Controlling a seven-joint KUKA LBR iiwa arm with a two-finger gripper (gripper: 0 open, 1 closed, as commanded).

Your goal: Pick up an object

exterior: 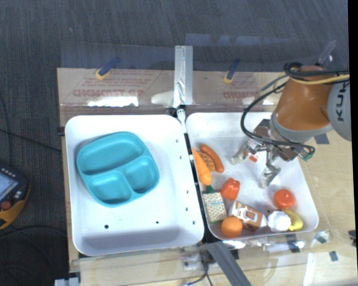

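We look down on two white bins. The left bin (82,231) holds a blue tray (116,167) with three compartments, lying toward the bin's upper left.

The right bin (225,123) carries the clutter, mostly packed along its left wall and near edge. A sausage (212,158) lies just beside a carrot (202,169) — the two look to be touching, near the left wall. Below them sits a red pepper (230,189), and left of it a small cracker box (214,206). At the near edge we note an orange (232,227), a brown carton (248,216) touching it, a white cup (279,221) and a banana (295,221) tucked in the corner. A tomato (284,198) sits just above the cup.

The arm (303,103) comes in from the right, orange band uppermost, over the bin's upper right part. The gripper (260,163) hangs over bare bin floor, fingers spread apart, nothing between them. One fingertip (238,157) points toward the sausage, apart from it; the other (268,177) is near the tomato, not touching. The pepper lies between and below the two tips, apart from both.
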